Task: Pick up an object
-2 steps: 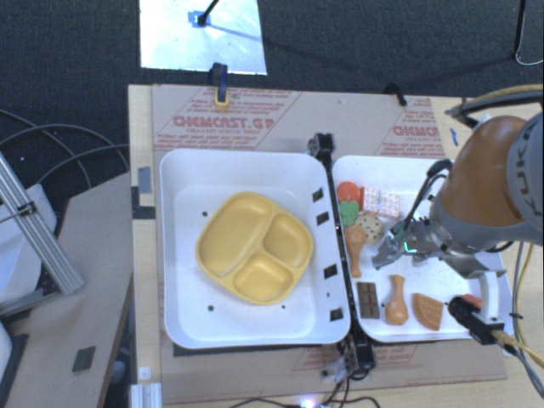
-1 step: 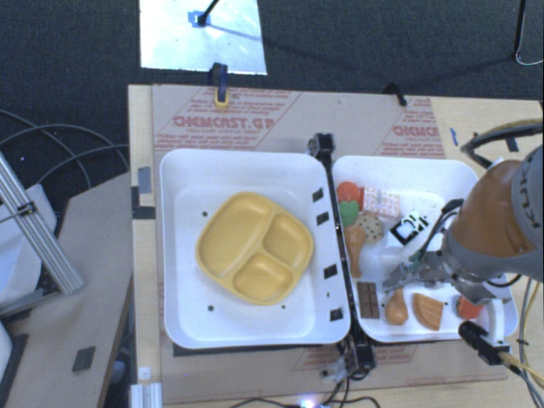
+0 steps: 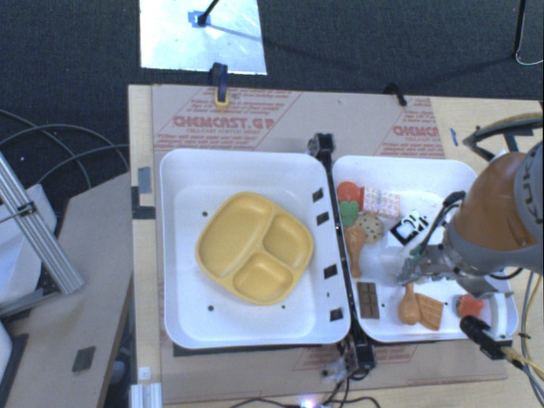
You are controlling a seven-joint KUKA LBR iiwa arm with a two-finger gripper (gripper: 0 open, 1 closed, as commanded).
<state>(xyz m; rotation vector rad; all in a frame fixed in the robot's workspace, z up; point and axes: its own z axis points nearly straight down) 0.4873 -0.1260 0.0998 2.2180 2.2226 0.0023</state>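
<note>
Toys [image 3: 374, 228] clustered in right bin [image 3: 459, 170]; gripper [image 3: 414, 266] lowered among them, finger state indiscernible; yellow tray [image 3: 255, 246] left.

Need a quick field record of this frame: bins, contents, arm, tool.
left bin: holds a yellow compartment tray, lying tilted relative to the bin's walls
right bin: holds a cluster of small items, mostly toy food
items seen: red-orange piece, chocolate bar, waffle piece, black-and-white tag
arm: reaches in from the right, over the right bin
tool: low over the right bin's middle, finger state unclear
held object: none visible
</note>
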